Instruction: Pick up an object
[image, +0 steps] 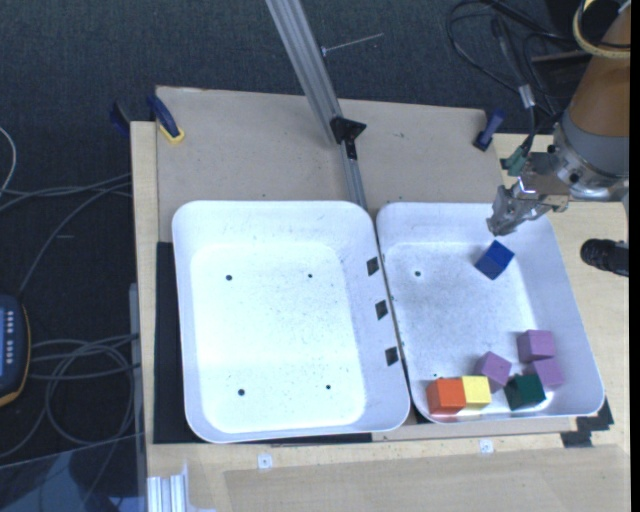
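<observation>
Blue cube (494, 260) just below claw (505, 224), apparently apart from it; claw state unclear.

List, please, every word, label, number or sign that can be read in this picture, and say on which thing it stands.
None can be read: there is no legible text on the bins, the blocks or the arm.
The dark device at the left edge has small light marks, too blurred to read.

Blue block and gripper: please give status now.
Gripper above right bin, near far wall. Blue block just below it, not visibly held. Nothing between them.
</observation>
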